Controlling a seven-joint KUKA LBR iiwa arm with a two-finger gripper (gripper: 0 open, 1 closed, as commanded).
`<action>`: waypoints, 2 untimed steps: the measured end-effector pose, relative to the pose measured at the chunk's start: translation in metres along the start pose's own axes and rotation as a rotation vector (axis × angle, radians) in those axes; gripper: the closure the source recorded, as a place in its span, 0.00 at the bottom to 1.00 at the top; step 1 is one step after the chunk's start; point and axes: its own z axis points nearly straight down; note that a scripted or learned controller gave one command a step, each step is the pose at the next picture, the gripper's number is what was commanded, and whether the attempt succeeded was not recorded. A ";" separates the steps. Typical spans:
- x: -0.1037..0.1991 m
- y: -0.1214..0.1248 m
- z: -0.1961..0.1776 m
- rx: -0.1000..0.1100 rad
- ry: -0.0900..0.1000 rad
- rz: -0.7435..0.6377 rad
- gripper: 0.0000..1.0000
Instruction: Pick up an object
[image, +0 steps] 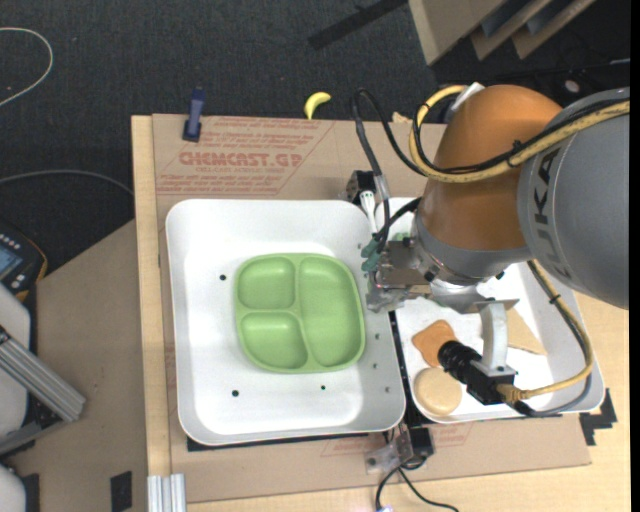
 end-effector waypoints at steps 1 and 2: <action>-0.006 0.000 -0.006 0.008 -0.005 0.011 1.00; 0.013 0.002 -0.186 -0.011 0.000 0.008 1.00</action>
